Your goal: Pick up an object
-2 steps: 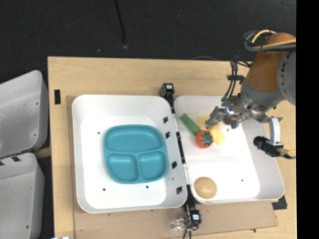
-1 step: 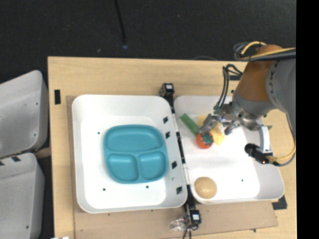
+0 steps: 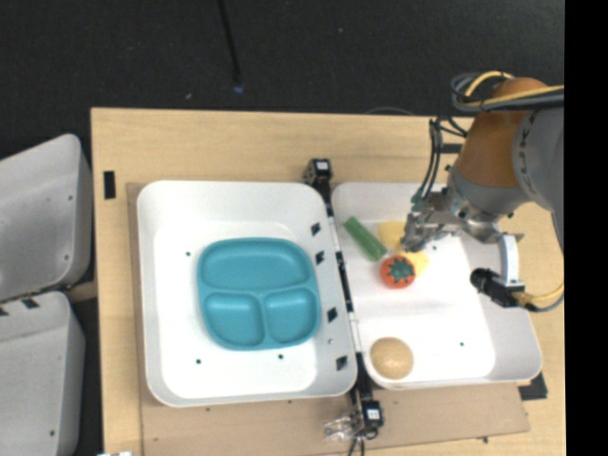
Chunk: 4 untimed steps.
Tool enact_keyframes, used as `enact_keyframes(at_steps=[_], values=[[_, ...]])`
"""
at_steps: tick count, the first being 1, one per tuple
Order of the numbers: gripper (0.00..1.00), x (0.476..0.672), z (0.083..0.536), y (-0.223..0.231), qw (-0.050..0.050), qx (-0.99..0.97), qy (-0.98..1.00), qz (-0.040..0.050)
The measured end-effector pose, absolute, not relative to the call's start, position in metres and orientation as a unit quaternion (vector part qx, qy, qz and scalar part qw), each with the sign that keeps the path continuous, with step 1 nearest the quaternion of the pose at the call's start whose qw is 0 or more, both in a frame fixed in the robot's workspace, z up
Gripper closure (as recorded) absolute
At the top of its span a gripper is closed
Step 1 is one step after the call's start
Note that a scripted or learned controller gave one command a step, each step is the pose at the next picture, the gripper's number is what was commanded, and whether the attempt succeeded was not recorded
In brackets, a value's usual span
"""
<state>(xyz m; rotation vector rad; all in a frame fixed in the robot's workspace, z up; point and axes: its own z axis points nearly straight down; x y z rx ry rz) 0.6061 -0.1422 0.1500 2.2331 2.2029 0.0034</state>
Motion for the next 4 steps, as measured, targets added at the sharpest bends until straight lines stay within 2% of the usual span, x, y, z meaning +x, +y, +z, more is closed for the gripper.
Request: enact_keyframes(at_steps=[1,2,3,4], values=[[1.00,0.610,0.214,-0.147,0.004,0.709,0.705,0.0019],[1.00,0.610,0.204,-0.148,0.001,0.710,0.704,-0.0006],[1.00,0.617,0.203,-0.103,-0.001,0.705,0.709,-0.0001],[1.00,0.627,0.220,-0.046,0.001,0.704,0.710,0.0017]])
